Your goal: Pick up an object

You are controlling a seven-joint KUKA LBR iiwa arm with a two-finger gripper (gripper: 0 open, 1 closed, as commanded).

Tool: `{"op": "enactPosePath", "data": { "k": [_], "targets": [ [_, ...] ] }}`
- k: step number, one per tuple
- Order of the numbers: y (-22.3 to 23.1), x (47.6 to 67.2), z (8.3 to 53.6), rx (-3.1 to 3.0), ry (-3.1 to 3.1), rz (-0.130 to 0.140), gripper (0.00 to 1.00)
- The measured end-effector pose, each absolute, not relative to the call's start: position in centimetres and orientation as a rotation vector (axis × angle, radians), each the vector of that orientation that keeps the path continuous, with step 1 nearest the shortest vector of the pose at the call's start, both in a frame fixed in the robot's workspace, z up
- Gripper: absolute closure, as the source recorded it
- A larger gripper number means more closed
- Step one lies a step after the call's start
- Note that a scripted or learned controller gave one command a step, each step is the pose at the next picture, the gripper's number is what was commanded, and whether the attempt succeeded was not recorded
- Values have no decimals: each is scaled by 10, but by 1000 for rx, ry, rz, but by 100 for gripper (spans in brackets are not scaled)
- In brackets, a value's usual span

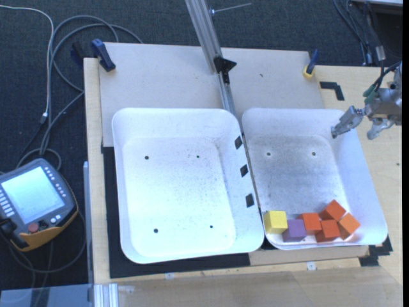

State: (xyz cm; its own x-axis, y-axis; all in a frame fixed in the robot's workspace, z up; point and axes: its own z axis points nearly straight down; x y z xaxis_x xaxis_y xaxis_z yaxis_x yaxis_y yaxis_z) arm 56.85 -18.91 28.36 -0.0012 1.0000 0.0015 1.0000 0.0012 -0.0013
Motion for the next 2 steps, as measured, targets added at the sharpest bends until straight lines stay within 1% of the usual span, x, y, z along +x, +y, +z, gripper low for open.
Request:
{"op": "enactPosePath", "data": {
  "k": [1, 2],
  "targets": [
    [-166, 499, 178, -2214, -2213, 7, 0],
    [-134, 522, 95, -2211, -2218, 4, 0]
  ]
}}
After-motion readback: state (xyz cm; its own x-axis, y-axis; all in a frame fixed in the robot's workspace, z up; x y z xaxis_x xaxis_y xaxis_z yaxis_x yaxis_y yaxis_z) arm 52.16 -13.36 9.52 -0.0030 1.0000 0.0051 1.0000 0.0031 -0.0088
